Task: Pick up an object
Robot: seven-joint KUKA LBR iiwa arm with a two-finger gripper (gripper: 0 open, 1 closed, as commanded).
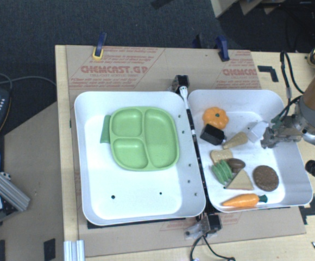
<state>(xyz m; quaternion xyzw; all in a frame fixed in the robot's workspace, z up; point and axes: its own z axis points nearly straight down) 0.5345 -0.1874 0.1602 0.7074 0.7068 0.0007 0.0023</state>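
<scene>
Cardboard-topped desk (146, 64): two white bins. Left bin (92, 189): green divided tray (144, 137). Right bin (293, 167): orange pumpkin (215, 116), black block (212, 134), carrot (240, 201), brown disc (265, 177). Arm enters from right, wrist lowered over right bin's right side; gripper (271, 136) state: cannot tell.

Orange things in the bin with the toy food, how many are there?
2. A small pumpkin sits near the top of the right bin, and a carrot lies along its bottom edge. Others could be hidden under the pile.
</scene>
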